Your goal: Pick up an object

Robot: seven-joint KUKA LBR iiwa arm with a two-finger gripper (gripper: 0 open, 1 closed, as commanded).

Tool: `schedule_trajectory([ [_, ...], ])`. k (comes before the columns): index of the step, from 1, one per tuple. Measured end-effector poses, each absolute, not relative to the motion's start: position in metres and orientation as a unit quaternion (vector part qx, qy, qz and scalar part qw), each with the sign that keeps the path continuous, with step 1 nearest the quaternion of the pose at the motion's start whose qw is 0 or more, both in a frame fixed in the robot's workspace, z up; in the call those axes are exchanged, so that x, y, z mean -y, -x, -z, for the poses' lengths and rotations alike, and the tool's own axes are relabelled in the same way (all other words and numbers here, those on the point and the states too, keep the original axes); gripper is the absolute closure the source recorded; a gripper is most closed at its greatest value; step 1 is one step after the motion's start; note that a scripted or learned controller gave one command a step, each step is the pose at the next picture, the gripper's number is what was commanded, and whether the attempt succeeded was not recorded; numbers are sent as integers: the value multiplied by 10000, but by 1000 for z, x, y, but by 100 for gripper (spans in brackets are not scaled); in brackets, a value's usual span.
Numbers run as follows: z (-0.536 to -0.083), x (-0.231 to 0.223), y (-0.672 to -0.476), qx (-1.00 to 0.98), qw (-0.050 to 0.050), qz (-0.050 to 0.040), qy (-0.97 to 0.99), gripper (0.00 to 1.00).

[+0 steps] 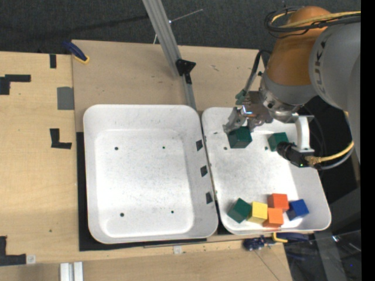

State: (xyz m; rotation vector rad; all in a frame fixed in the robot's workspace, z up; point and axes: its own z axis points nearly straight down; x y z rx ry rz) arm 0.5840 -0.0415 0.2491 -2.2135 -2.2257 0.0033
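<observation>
Holding a dark green cube [239, 138] w/ fingers [233, 122] clamped on it, above right bin [316, 183].

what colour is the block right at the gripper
Dark green; the block sits at the gripper in the camera view, over the right bin.

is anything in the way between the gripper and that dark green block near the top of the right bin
Nothing visible stands between them. The gripper sits directly over the dark green block at the far end of the right bin. The second green block lies apart to its right, and the cluster of coloured blocks rests at the bin's near end.
</observation>
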Motion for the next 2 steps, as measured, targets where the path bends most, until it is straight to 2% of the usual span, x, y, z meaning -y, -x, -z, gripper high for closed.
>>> schedule_trajectory([
  [1, -234, -14, -604, 7094, 13, -7, 7048, 100],
  [2, -243, -68, -622, 7095, 8, 4, 7047, 100],
])
